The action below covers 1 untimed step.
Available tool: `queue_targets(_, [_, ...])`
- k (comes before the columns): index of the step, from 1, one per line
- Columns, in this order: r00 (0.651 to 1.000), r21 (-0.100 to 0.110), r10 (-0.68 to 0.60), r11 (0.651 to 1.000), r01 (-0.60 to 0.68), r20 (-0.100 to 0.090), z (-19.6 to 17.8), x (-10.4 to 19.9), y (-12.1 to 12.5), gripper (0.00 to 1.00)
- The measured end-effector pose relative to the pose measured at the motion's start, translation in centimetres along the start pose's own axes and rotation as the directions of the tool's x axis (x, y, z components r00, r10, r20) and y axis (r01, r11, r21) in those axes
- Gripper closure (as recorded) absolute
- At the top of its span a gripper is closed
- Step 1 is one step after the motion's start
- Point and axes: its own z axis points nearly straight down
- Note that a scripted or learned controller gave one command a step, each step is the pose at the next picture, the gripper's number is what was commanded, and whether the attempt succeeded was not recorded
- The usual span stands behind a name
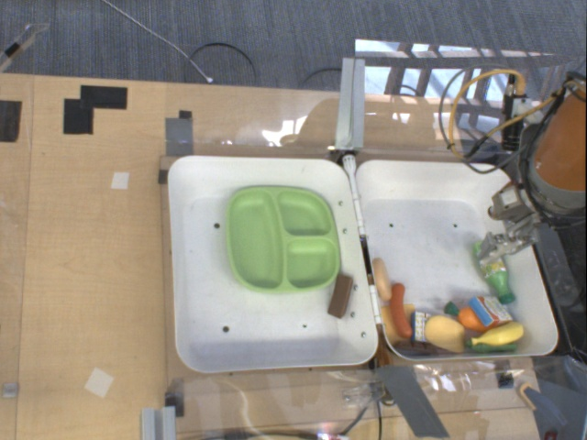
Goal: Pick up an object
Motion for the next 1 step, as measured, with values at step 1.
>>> queue_targets(1, [1.000,0.002,0.022,1.000,-0.022,0.002,-6.02,-11.78,-3.89,1.00])
